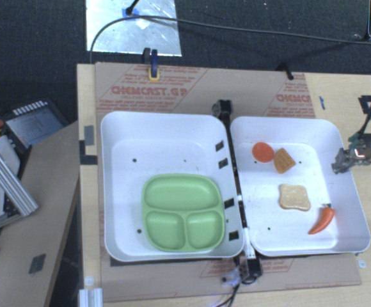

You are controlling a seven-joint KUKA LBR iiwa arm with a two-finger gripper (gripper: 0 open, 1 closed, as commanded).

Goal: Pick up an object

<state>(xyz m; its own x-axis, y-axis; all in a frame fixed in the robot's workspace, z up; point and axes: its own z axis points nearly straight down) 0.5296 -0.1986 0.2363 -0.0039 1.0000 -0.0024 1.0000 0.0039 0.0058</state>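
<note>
Surface [192,85]: bears two white bins side by side
Left bin [160,136]: holds a green tray [183,212] with three sections
Right bin [288,235]: holds four items
Gripper [343,165]: at the right bin's right rim, fingers' state cannot be told
Bread [294,197]: mid-bin
Cracker [283,160]: touching the tomato [263,151]
Pepper [322,220]: near the right wall
</note>
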